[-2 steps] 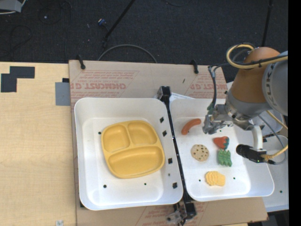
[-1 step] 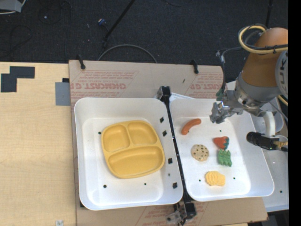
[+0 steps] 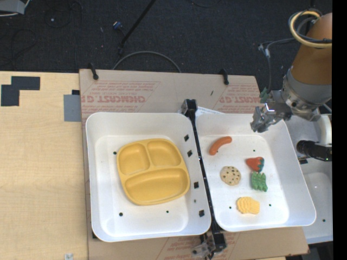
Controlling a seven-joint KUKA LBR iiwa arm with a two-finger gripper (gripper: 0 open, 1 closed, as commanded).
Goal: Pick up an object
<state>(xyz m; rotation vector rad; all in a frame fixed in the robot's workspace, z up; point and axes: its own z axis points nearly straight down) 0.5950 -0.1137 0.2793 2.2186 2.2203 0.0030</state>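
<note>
Cardboard lines the table under two white bins; cables cross dark floor behind. Toy foods lie in the right bin. The hand hovers at its far edge, grip unclear.

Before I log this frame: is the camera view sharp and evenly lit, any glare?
Camera view: even, soft light; the white bins are bright, with no hard glare; the yellow tray and toy foods are readable; the gripper is slightly soft; the floor beyond the bench is dark.
</note>
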